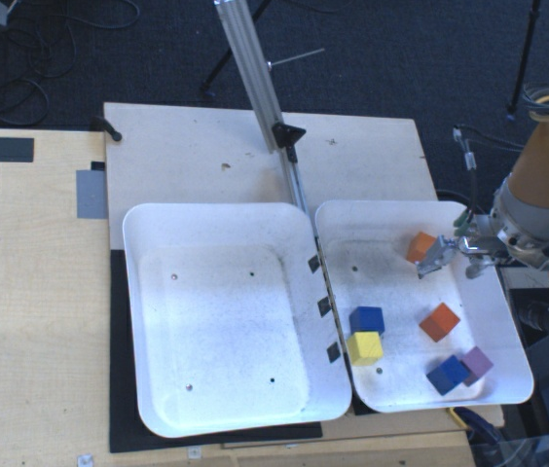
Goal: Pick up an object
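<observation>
The arm (532, 188) comes in from the right edge, its orange band above the grey wrist, and leans down over the right-hand white bin (508, 382). The gripper (440, 257) sits low over the upper right part of that bin, its metal fingers pointing left toward an orange block (420, 247) that lies just beside the fingertips, perhaps touching them; whether the fingers are spread or closed, I cannot tell, and the block is not seen between them.

Further down the same bin, a second orange-red block (439, 321) rests near the middle. By the bin's left wall, a blue cube (367, 319) sits just above a yellow cube (365, 347), the two touching. Near the lower right corner, a blue block (446, 375) and a purple block (476, 364) lie against each other.

The left bin (158, 232) stands alongside, its wall touching the right bin's. A slanted aluminium rail (252, 66) rises behind the two bins
</observation>
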Action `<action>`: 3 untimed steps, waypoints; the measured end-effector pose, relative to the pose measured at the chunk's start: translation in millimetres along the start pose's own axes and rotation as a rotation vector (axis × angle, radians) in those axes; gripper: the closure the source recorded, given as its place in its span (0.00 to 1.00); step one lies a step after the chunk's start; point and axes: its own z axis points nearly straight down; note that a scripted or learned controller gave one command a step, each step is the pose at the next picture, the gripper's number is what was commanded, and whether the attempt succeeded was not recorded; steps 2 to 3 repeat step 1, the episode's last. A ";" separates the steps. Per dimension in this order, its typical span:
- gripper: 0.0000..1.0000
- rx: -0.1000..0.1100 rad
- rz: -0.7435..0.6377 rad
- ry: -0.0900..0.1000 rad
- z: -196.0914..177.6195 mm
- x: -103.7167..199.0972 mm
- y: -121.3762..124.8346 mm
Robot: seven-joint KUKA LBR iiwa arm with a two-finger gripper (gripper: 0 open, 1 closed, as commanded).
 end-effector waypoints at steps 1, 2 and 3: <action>0.00 -0.001 -0.006 -0.002 119.8 2.1 74.4; 0.00 -0.001 -0.006 -0.002 119.8 2.1 74.4; 0.00 -0.001 -0.006 -0.002 119.8 2.1 74.4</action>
